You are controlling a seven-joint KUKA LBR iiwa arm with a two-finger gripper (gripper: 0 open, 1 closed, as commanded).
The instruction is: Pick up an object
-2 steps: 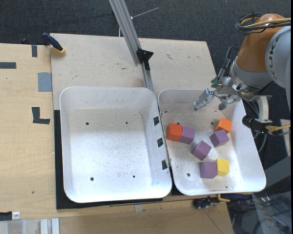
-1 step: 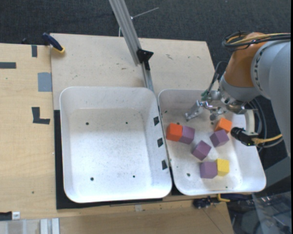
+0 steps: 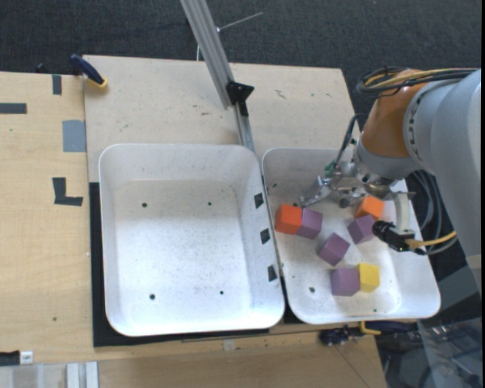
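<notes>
Nearest the camera, a yellow cube and purple cube lie in the right white bin. Hand hovers above the blocks; its opening cannot be told. Nothing is lifted yet.

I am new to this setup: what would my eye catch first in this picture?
First, the bright blocks clustered in the right bin: purple blocks, an orange block and a yellow block. Next, the grey arm with its orange band, reaching in from the right over that bin's upper part. The left bin is plain white beside them.
</notes>
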